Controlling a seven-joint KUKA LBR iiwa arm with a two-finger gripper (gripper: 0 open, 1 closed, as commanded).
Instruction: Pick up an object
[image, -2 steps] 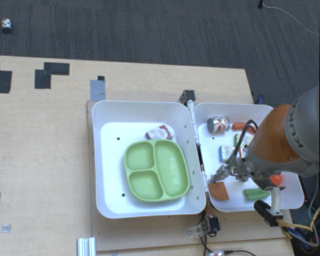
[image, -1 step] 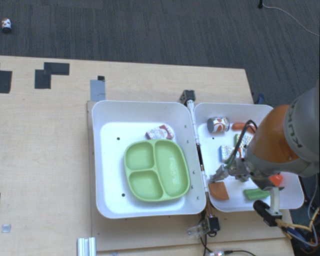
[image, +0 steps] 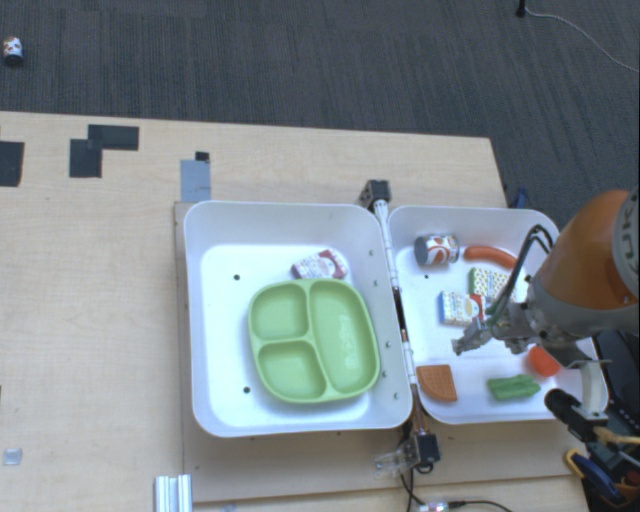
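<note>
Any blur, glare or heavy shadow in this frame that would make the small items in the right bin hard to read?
Camera view: lighting even, shadows soft; mild sheen on the green divided plate; the arm looks soft and blurred; the end effector is dark and indistinct; small items in the right bin are low-resolution, labels unreadable.

My wooden bench (image: 90, 300) has black tape squares (image: 100, 148) stuck near its far edge. Dark grey carpet (image: 300, 60) lies behind it.
</note>
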